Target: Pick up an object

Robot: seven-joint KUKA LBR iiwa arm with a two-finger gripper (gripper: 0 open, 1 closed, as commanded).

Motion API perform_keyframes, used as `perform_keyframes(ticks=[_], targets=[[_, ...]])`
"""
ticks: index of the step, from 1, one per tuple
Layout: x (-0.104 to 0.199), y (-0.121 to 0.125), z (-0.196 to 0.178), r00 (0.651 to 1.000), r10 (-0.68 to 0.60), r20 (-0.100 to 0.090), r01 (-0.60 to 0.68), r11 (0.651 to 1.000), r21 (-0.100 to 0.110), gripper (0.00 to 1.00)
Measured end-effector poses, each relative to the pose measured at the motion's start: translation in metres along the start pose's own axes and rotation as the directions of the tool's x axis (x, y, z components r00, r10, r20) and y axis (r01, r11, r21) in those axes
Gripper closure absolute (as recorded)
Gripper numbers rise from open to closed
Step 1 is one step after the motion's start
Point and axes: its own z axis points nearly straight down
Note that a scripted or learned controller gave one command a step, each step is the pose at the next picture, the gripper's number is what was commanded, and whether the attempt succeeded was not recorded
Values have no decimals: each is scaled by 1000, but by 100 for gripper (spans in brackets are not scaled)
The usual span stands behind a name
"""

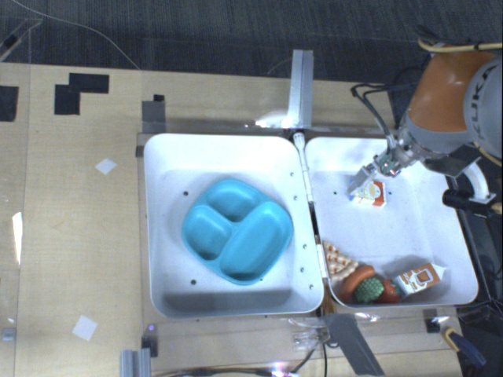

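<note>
Camera view: small white-and-orange carton beneath hand.

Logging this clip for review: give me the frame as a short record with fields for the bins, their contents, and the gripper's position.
left bin: holds a blue divided plate, lying flat near the middle
right bin: small white and orange carton near the upper middle; cluster along the near edge
near-edge cluster: waffle-patterned piece, red and green toy vegetable, orange juice carton
gripper: over the right bin, just above-right of the small carton
grasp: cannot tell
</note>
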Motion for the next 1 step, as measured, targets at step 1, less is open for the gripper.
perform_keyframes(ticks=[1], targets=[[6,-3,52,998,68,15,-68,998,-17,0]])
